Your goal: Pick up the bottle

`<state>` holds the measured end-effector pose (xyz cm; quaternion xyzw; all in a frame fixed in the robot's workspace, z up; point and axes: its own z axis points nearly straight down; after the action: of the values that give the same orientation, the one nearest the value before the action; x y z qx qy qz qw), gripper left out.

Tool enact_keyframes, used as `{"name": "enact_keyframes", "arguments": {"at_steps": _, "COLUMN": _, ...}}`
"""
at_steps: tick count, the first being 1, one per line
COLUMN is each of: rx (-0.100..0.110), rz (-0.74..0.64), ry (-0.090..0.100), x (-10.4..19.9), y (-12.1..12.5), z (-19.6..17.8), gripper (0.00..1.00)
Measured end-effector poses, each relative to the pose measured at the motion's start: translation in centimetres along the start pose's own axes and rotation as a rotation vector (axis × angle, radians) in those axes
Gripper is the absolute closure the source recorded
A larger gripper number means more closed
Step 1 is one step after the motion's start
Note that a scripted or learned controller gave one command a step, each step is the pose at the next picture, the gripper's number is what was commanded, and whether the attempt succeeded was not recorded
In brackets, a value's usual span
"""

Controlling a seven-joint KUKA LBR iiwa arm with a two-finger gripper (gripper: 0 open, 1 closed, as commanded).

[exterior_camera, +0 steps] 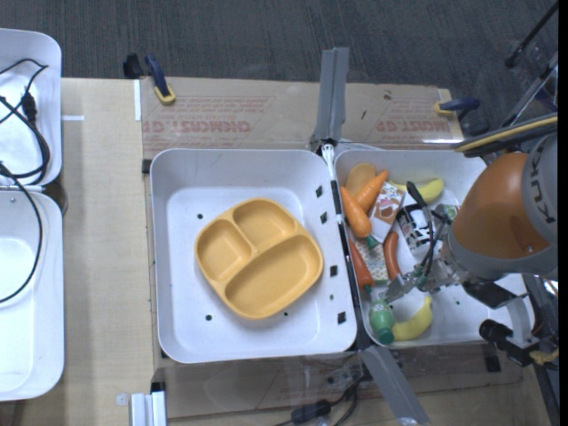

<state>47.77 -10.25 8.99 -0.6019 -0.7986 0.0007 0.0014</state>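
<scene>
Left bin point(177, 264): shallow, white, holding one yellow divided plate point(258, 257) with three compartments, lying flat near the middle.

Right bin point(461, 322): shallow, white, crowded at its left side; its right half is covered by the arm.

Bottle point(381, 319): small, green, lying in the right bin's near-left corner, just beside a banana point(414, 320) that curves along its right. Label and cap are too small to make out.

Carrots point(362, 204): two or three orange ones at the bin's far left, overlapping. A red-orange sausage-like item point(391, 254) lies below them; its kind is unclear. A printed packet point(388, 211) lies among them, partly buried. A second yellow fruit point(427, 189) shows at the far side, partly hidden.

Arm point(501, 211): grey with an orange band, reaching in from the right and cut off by the frame edge.

Claw point(415, 278): low over the middle of the right bin, above the banana and near the bottle, tangled visually with cables and clutter. Whether it is wide, narrow or holding anything cannot be told.

Bench point(98, 238): pale wood, with cardboard point(240, 114) under the bins' far edge.
</scene>
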Motion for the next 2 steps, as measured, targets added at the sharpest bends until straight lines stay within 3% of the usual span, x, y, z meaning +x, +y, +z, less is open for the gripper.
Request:
{"name": "enact_keyframes", "arguments": {"at_steps": 1, "rx": 0.000, "rz": 0.444, "ry": -0.001, "x": 0.14, "y": -0.01, "z": 0.04, "gripper": 0.00}}
{"name": "enact_keyframes", "arguments": {"at_steps": 2, "rx": 0.004, "rz": 0.442, "ry": -0.001, "x": 0.08, "y": -0.01, "z": -0.66, "gripper": 1.00}}
